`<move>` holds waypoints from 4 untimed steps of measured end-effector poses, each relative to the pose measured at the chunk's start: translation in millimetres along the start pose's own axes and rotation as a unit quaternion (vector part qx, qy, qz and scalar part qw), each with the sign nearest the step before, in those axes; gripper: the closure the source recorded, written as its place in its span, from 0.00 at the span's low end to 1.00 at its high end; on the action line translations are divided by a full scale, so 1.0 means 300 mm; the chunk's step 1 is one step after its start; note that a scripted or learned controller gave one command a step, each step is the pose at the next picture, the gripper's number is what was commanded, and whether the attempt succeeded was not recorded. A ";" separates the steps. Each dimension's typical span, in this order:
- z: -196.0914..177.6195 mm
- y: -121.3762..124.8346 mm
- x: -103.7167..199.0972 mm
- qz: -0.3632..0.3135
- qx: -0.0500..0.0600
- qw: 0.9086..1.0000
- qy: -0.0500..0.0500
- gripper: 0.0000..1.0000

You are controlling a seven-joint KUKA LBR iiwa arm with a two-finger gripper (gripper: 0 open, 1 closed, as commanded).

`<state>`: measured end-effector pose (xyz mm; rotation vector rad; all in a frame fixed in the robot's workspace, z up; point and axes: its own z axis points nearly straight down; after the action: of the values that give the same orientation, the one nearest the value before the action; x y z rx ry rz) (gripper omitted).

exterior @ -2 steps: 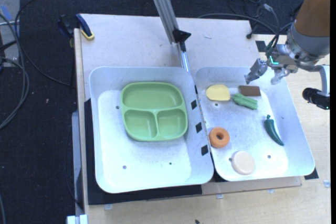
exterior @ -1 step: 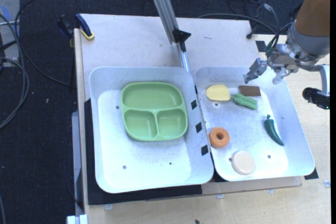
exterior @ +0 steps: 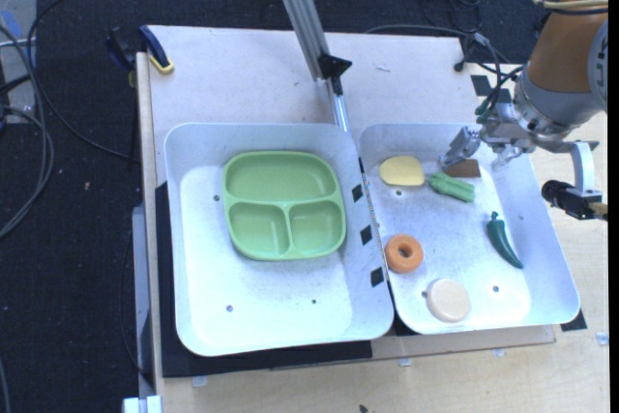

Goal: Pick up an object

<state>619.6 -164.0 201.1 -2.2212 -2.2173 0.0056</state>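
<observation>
My gripper [exterior: 481,152] hangs over the back of the right bin [exterior: 542,247], its fingers spread open with nothing between them. A small brown block [exterior: 468,169] lies just below its left finger [exterior: 458,150]. Next to the block rests a light green vegetable [exterior: 452,187], with a yellow piece [exterior: 401,171] to its left. A dark green pepper [exterior: 504,240] lies at the bin's right side. An orange doughnut [exterior: 404,253] and a cream disc [exterior: 448,299] sit toward the front.
The left bin [exterior: 193,305] holds a green divided plate [exterior: 285,205]. A slanted metal pole [exterior: 302,0] ends at the back between the two bins. The bench edge runs along the front.
</observation>
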 end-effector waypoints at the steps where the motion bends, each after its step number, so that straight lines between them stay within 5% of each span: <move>1: 0.163 0.019 0.023 -0.002 0.000 1.000 0.000 0.00; 2: 0.331 0.024 0.023 -0.001 -0.004 1.000 -0.001 0.00; 3: 0.281 0.032 0.019 -0.001 -0.008 1.000 -0.003 1.00; 4: 0.137 0.031 0.017 -0.001 -0.005 1.000 -0.001 1.00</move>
<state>628.8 -159.1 160.0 -2.2237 -2.2262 -0.0048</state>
